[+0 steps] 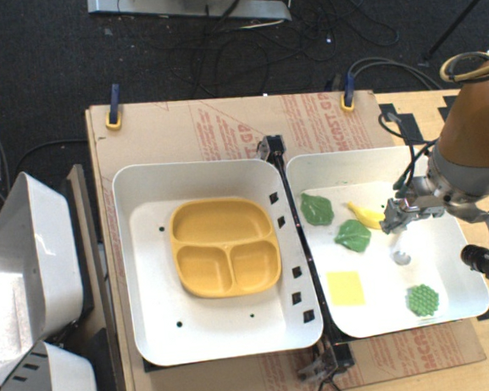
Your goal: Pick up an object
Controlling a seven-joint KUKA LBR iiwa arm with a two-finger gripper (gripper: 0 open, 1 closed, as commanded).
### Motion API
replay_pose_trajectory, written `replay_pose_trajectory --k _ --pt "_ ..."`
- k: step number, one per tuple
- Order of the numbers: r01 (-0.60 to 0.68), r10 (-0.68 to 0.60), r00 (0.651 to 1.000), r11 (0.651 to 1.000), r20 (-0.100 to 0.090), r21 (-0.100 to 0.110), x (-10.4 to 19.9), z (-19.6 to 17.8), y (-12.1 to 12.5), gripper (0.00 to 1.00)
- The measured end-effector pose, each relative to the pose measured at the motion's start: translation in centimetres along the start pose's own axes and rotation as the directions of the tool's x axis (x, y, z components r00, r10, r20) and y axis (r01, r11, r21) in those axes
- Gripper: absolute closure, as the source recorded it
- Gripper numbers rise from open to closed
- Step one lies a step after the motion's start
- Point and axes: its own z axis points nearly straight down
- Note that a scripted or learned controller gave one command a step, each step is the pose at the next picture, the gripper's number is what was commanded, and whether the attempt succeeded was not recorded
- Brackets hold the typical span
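Two white bins sit side by side on the bench. In the left bin (140,268), centre-left of the frame, we note a yellow divided tray (226,245) lying flat, three compartments facing up.

The right bin (466,299) holds the loose objects: a green leaf-shaped piece (317,209) near its upper left, a second green piece (353,236) just below and right of it, a yellow banana-shaped piece (366,215) close beside that second piece, a flat yellow square (345,289) lower down, and a green textured ball (422,300) toward the lower right.

The arm (469,141) enters at right of frame. Its gripper (396,222) hangs over the right bin, just right of the banana-shaped piece. We cannot tell how the jaws stand, and we see nothing held.
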Motion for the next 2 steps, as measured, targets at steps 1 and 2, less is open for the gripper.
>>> replay_pose_trajectory --k 1,2 --pt "0.0 0.0 1.0 1.0 0.0 0.0 0.0 -3.6 0.1 1.0" --pt "0.0 0.0 1.0 1.0 -0.001 0.003 5.3 -2.4 0.4 1.0"
